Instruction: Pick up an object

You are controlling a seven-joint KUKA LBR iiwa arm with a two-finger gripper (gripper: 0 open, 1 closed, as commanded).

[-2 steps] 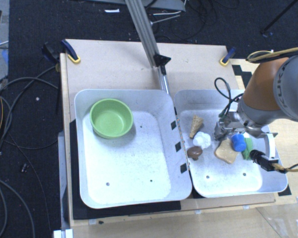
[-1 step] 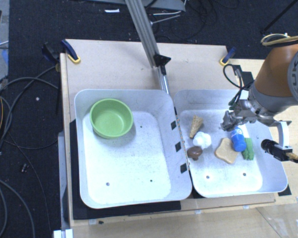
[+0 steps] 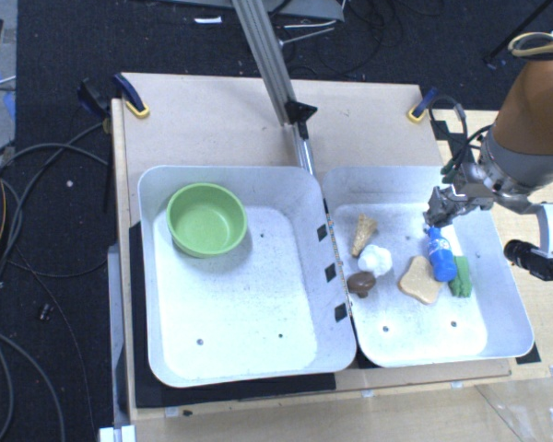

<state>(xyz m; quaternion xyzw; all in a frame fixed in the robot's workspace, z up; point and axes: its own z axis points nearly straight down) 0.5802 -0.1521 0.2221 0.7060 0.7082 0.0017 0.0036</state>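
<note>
Gripper (image 3: 440, 215) hangs over the right bin (image 3: 401, 343), near its upper right part, at the end of the grey arm (image 3: 525, 127) that reaches in from the right. Whether it is clenched or released cannot be told from this angle. Just below it, almost touching its tip, lies a blue object (image 3: 441, 261), long and narrow, pointing up toward the gripper. A green piece (image 3: 461, 277) lies against the blue object's right side, and a tan slice (image 3: 420, 281) lies just to its left. Farther left sit a white lump (image 3: 376, 260), a brown lump (image 3: 360, 284) touching it from below, and a tan cone (image 3: 362, 235) above them. These things cluster in the bin's upper half; its lower half is bare floor. The left bin (image 3: 230, 339) holds a green bowl (image 3: 206, 219) in its upper left corner, upright, well apart from the gripper. Both bins rest side by side on the tabletop (image 3: 212, 127), edges touching at the middle. No readable writing appears.
</note>
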